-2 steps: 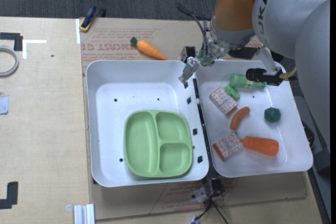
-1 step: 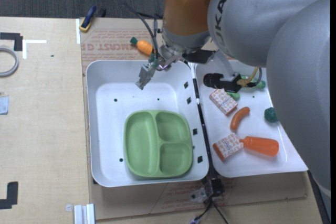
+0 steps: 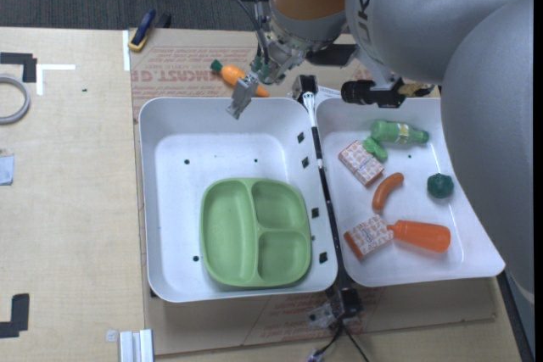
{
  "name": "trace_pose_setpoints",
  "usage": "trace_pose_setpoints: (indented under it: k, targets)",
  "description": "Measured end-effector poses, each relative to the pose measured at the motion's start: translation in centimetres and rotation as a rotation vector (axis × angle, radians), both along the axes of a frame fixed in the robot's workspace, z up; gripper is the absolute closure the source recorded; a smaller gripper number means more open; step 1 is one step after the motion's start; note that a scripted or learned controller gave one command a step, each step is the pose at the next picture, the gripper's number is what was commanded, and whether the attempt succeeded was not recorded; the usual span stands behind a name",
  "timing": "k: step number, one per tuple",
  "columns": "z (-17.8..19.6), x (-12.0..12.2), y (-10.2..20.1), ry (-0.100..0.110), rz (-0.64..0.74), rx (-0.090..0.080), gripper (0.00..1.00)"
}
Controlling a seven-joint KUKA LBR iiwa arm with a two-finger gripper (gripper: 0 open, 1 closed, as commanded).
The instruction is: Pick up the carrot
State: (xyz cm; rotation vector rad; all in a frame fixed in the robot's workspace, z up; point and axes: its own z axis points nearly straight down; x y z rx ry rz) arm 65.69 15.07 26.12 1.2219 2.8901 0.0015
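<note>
Camera view: one carrot (image 3: 229, 75) lies behind two bins (image 3: 161, 208).
Tool (image 3: 248, 91) touching it; grip cannot be told.

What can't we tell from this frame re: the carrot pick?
- Carrot: its right end is covered by the tool in the camera view, so whether the fingers touch or grip it cannot be judged.
- Tool opening: too small and overlapped by the carrot and cables.
- Bin on the right: its far right corner is covered by the arm.
</note>
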Motion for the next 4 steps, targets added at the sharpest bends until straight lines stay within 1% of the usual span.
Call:
trace_pose_setpoints:
  k: [1,2,3,4]
  targets:
    - [-0.9,-0.4,6.2,0.001,-0.091,0.000,0.00]
    - [0.1,-0.4,6.2,-0.002,-0.088,0.000,1.00]
    - [4.1,-4.2,-1.1,0.003,0.330,-0.001,1.00]
    - [3.2,-0.6,1.2,-0.001,0.652,-0.001,1.00]
